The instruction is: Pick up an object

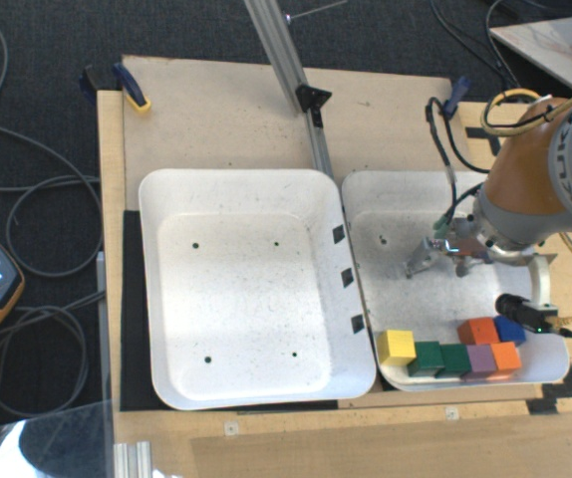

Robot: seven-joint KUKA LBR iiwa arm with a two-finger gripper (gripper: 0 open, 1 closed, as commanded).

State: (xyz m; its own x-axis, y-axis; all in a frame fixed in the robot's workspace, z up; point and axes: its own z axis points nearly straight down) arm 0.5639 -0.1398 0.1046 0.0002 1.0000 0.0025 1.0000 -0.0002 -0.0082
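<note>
Several small blocks lie in a cluster along the near edge of the right bin (pixel 386 189): a yellow block (pixel 399 345), two green blocks (pixel 440 358), a purple block (pixel 481 360), an orange block (pixel 506 358), a red block (pixel 480 331) and a blue block (pixel 511 329). My gripper (pixel 438 264) hangs over the middle of the right bin, above bare floor and farther back than the blocks. Its fingers stand apart, open, with nothing between them.
The left bin (pixel 156 195) lies beside the right one, their rims meeting. A slanted metal pole (pixel 284 48) stands at the bench's back. Black cables (pixel 443 142) trail beside the arm. Blue clamps (pixel 132 86) grip the bench's back corners.
</note>
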